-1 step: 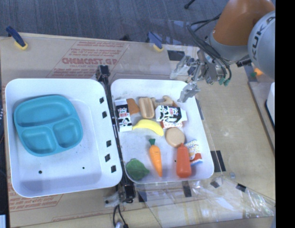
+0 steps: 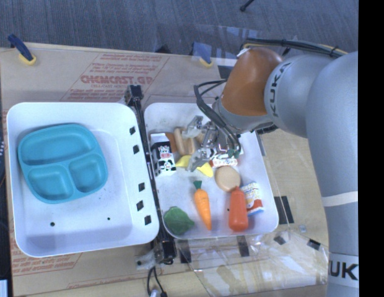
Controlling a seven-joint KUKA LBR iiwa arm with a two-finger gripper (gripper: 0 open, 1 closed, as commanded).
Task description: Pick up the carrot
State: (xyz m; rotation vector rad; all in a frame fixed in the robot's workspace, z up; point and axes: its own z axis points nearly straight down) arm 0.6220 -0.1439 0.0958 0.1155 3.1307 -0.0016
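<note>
A: Carrot (image 2: 203,208) is found lying in the right bin (image 2: 266,184), toward the near wall, with its green top pointed up the view and its tip toward the near rim. It is held by nothing.

B: What is placed around it?

A: A green leafy item (image 2: 178,220) is seen just beside it on the view's left, and a red bottle-shaped item (image 2: 238,210) just beside it on the right. A tan round item (image 2: 227,178) sits close above the bottle.

B: And the tool?

A: The tool (image 2: 207,142) is hung over the clutter at the far half of the same bin, apart from the carrot. Whether it is spread or pressed together cannot be told; nothing is seen pinched.

B: What could be spoiled?

A: If the descent were made with little margin sideways, the red item or the green one could be struck or caught instead. A slanted closure could let the tapered body be squeezed out.

B: How much room is offered?

A: Narrow gaps are left on both long sides of the carrot. Its tip is kept near the bin's near wall, so little space is allowed there. More open floor is seen in the left bin (image 2: 68,234), beside the blue tray (image 2: 61,161).
</note>
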